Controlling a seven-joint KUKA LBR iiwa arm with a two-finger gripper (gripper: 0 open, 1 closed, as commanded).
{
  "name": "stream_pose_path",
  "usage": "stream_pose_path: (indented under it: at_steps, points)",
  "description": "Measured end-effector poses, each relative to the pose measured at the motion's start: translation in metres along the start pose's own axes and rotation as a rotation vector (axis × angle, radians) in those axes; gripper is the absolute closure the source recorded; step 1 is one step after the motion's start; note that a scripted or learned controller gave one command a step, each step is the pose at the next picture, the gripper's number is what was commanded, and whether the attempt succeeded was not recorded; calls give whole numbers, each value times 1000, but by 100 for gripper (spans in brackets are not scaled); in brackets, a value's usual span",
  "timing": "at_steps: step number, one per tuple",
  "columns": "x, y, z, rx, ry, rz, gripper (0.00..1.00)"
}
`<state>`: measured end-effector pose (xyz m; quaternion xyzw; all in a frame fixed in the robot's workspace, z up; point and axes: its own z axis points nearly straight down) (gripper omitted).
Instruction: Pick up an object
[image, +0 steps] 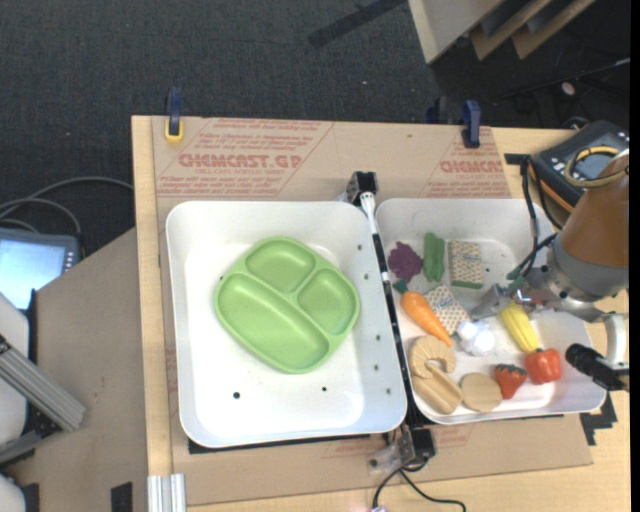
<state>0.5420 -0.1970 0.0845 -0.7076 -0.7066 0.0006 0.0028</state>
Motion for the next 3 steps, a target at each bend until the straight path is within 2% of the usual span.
stream_pose_path:
  at_steps: [1,2,3]
  points:
    - [-1,2,-10,-5,-3,0,100]
    - [72,-24,-5,-1,0,-5,100]
    - [141,21,-106,-16,-3,-9,100]
